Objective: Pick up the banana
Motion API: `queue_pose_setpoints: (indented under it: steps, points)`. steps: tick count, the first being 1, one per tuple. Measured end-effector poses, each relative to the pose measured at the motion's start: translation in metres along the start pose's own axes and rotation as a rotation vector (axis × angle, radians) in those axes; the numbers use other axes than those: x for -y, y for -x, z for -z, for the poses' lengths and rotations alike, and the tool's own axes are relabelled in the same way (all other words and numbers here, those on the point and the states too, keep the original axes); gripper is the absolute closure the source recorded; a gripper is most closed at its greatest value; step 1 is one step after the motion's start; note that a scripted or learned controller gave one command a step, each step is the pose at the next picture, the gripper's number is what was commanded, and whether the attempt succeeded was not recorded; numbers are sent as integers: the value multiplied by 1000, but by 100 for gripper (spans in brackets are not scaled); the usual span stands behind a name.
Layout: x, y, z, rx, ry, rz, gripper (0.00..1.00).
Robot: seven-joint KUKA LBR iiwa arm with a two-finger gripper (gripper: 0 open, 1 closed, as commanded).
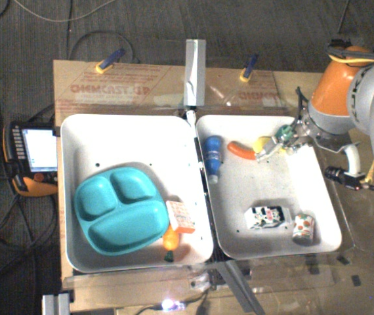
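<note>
The banana (262, 142) shows as a small yellow shape at the back of the right bin (325, 195), touching the right end of an orange carrot-like piece (241, 150). My gripper (272, 147) reaches in from the right and sits low right against the banana's right side. The gripper's tip partly covers the banana. The grey arm with its orange band (334, 94) stands over the bin's back right corner.
The right bin also holds a blue bottle (212, 156) along its left wall, a black-and-white box (266, 216) and a small can (303, 227) near the front. The left bin (75, 133) holds a teal divided plate (120, 209), a small white packet (180, 215) and an orange item (170, 239).
</note>
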State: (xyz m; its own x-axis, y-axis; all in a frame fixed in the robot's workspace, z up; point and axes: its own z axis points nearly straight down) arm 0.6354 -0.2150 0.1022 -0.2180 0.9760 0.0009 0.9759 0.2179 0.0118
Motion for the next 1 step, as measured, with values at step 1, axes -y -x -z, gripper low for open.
queue_pose_setpoints:
  steps: [1]
  points:
    - [-29,11,-4,-26,-46,-29,0]
